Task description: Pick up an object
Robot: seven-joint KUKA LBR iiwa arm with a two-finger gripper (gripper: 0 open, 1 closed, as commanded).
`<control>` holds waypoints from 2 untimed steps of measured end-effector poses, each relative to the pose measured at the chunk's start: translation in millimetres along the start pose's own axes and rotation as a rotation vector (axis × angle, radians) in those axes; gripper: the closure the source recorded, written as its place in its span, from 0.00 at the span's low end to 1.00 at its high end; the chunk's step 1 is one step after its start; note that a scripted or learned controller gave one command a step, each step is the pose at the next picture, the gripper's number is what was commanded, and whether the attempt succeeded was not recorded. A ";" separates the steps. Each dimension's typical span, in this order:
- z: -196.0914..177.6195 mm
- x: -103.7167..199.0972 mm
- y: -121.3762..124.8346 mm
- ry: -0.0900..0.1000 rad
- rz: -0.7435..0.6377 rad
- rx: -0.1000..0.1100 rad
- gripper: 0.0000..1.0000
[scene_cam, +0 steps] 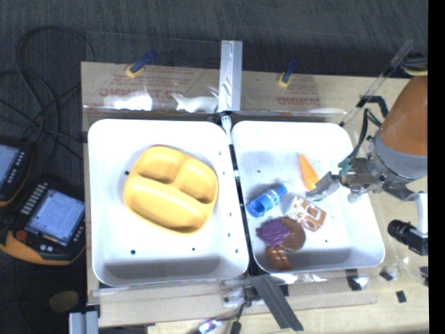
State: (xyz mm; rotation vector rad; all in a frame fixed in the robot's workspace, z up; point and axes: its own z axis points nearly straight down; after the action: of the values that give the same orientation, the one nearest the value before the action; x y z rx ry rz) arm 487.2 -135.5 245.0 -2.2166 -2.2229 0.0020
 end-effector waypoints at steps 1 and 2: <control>56.4 -16.8 49.7 -0.002 0.011 0.000 0.00; 151.0 -34.8 99.1 -0.001 -0.162 -0.002 0.00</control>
State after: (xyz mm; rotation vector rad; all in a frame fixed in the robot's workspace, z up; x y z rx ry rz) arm 586.0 -169.9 93.7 -2.0306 -2.3973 0.0004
